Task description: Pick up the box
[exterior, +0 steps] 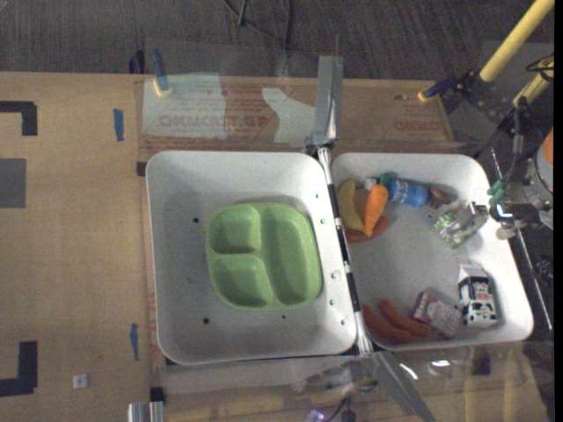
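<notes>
White and black, the box stands in the right bin, near its front right corner, beside a pink packet. The claw hovers well apart; its state I cannot tell. A slanted descent could clip the rim or snag the packet.

Arm at the right edge, hand low over the bin rim

The grey KUKA arm enters from the right side of the camera view, with a sliver of its orange band showing at the frame's edge. Its wrist reaches leftward, and the small metallic two-finger hand sits at the far right side of the right bin, near its upper corner.
</notes>
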You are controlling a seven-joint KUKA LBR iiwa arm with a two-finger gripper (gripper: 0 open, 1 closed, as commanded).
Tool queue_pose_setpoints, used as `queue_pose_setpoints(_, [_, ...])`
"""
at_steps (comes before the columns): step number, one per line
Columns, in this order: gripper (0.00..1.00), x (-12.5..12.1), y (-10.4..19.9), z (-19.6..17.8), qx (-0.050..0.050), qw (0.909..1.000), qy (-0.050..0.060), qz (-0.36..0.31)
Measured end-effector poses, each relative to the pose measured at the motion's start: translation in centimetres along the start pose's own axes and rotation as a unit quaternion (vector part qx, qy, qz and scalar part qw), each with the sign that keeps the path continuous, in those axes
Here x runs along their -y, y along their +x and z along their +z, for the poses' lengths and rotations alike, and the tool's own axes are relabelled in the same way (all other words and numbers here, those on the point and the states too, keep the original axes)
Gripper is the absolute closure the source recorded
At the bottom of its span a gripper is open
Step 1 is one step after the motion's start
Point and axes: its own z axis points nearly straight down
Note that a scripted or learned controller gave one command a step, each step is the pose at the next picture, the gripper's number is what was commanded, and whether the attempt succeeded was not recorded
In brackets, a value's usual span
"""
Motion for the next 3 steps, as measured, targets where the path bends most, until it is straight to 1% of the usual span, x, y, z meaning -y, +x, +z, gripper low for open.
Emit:
queue_pose_setpoints(1, [0.0, 3.3, 0.6, 13.1, 0.001, 0.9996, -0.002, -0.03])
queue_pose_setpoints(2, [1.0, 3.2, 0.3, 12.1, 0.001, 0.9996, -0.004, -0.026])
queue_pose_setpoints(3, [0.0, 3.2, 0.3, 12.1, 0.002, 0.9996, -0.004, -0.026])
